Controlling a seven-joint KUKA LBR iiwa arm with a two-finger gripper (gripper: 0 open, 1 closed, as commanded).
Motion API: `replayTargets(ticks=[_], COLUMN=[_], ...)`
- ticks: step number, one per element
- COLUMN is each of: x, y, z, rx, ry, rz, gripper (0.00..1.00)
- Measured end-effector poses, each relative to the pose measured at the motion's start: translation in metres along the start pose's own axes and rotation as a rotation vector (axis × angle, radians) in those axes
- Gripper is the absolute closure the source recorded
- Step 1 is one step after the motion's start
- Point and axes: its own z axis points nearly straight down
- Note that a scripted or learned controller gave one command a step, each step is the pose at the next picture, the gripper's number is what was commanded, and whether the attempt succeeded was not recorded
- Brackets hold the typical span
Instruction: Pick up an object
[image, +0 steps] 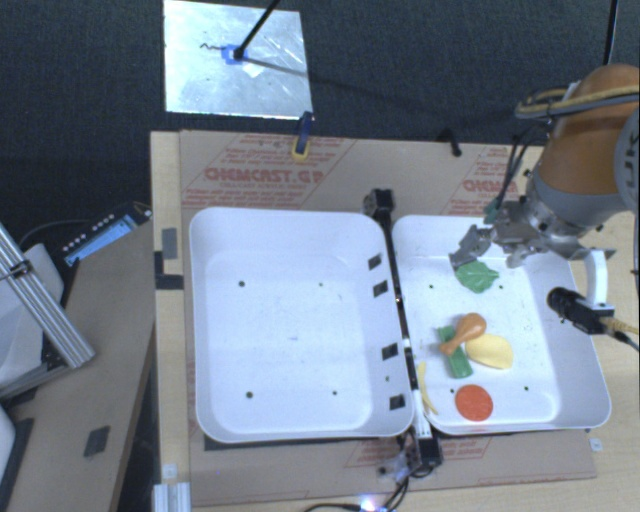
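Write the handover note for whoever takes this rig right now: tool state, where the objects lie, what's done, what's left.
Tool: low over the back of the right bin, just above the green object; I cannot tell whether it is open or shut, and nothing is visibly held.
Objects, all in the right bin: green object at the back, under the tool; orange drumstick-shaped piece and yellow piece close together mid-bin, over a small green piece; red-orange disc near the front.
Done: the tool is at the green object.
Left: grasp and lift one object.
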Motion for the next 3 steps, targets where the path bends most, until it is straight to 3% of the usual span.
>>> replayTargets(ticks=[1, 2, 3], x=[0.000, 0.046, 0.147], y=[0.001, 0.046, 0.071], z=[-0.011, -0.127, -0.196], rx=[-0.003, -0.016, -0.011], ry=[0.000, 0.000, 0.005], rz=[-0.002, -0.007, -0.013], gripper=[1.00, 1.00, 1.00])
